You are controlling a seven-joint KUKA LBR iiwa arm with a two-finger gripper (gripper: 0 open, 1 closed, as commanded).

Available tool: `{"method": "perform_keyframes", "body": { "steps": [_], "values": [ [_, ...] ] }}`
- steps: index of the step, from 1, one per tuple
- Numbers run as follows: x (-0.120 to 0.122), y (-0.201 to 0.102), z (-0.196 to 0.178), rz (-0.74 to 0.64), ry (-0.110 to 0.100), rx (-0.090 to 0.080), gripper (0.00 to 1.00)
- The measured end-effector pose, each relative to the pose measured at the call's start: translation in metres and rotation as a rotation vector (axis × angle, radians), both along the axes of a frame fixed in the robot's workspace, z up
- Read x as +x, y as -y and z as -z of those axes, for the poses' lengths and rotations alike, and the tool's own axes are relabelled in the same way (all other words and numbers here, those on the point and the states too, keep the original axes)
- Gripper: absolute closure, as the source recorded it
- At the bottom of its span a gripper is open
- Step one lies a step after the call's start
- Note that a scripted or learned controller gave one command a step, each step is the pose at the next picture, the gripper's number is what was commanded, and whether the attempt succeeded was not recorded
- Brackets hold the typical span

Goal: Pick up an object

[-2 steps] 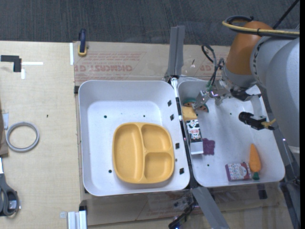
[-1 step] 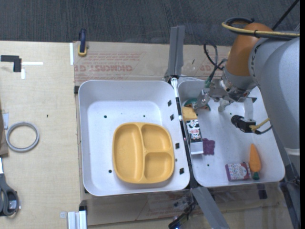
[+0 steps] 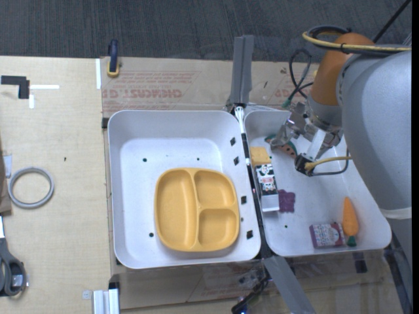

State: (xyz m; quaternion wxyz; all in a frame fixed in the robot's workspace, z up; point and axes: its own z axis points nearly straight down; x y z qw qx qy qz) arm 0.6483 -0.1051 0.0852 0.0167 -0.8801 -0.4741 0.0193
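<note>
While the gripper [image 3: 302,154] hangs low over the far left corner of the right bin [image 3: 366,195], the step in hand looks like the approach to a grasp, and whether it is open or closed cannot be told from this slanted view. No object can be seen held in it. The nearest likely candidate is the yellow block [image 3: 260,155], which lies just beside the wall dividing the two bins, a little to the view's left of the gripper. It is a small, flat-sided, pale yellow piece, probably firm and easy to pinch across its short sides. To do the step well, I would centre over the block, turn the wrist so the closing line runs along the divider and not into it, and come straight down, since the wall leaves little room on that side. Just nearer the camera, a black-and-white box [image 3: 265,175] almost touches the block and could be nudged or caught along with it. A purple piece [image 3: 287,201] lies further down that wall, while an orange carrot [image 3: 350,216] and a pink packet [image 3: 327,235] sit well apart in the near corner, with more open space around them. The left bin [image 3: 131,149] holds a yellow divided plate [image 3: 196,209].
</note>
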Motion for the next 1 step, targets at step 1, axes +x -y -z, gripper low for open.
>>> {"method": "perform_keyframes", "body": {
  "steps": [1],
  "values": [
    [0.0018, 0.0008, -0.0093, -0.002, 0.008, -0.008, 1.0]
  ]
}}
